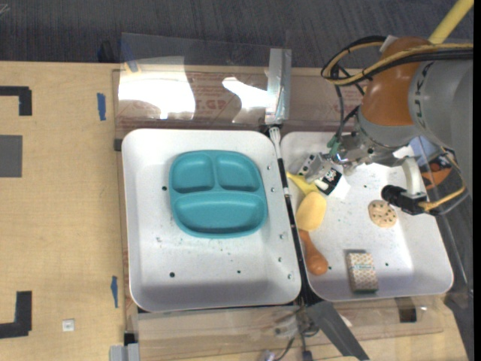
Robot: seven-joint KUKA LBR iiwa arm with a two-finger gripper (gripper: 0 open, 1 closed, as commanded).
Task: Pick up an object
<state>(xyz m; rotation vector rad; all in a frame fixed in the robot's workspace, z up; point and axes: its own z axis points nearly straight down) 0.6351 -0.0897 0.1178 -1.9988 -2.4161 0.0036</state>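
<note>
1. A grey arm with an orange band reaches in from the right, and its pincer [325,170] sits low over the upper left part of the right bin [421,273]. Whether the pincer is released or clenched cannot be told from this angle, and nothing is visibly held in it.

2. The nearest candidates lie just below and slightly left of the pincer: a yellow banana [299,183], touching or nearly touching the tool, and right under it a rounded yellow lemon-like fruit [312,210].

3. Further below the pincer, along the same bin's left wall, lies an orange carrot-like piece [313,254].

4. Below and to the right of the pincer sit a round cookie [382,213] and, nearer the front wall, a small patterned block [362,270], both well apart from the tool.

5. Far to the pincer's left, in the other bin [143,262], rests a teal divided plate [219,192].

6. In my judgement the step in hand is the descent onto the yellow pieces. To do it well, the pincer should centre over one item only, straddle its narrow width, and stay clear of the bin's left wall.

7. The main risk, I judge, is nudging the two touching yellow pieces apart, or clipping the wall, instead of enclosing one.
</note>
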